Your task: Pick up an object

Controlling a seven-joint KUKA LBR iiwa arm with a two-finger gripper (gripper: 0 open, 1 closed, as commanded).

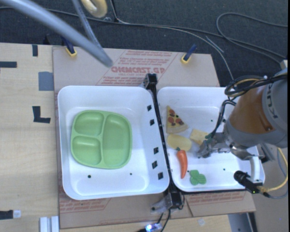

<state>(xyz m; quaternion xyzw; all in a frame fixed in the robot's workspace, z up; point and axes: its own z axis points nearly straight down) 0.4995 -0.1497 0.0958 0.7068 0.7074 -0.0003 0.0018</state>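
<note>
Gripper point(204, 150) hung low in right bin point(217, 96), finger state unclear. Beside it: pale yellow cheese wedge point(197, 136), pizza slice point(174, 119), orange carrot point(182, 163), green broccoli point(197, 178). Cardboard point(135, 66) lay under the bins.

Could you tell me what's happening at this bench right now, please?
A grey KUKA arm with an orange band has reached into the right bin, its gripper low beside a pale yellow block. The same bin holds a toy pizza slice, a yellow piece, a toy carrot and a green toy, all lying on the floor. The left bin holds a green divided plate. Nothing looks picked up yet.
</note>
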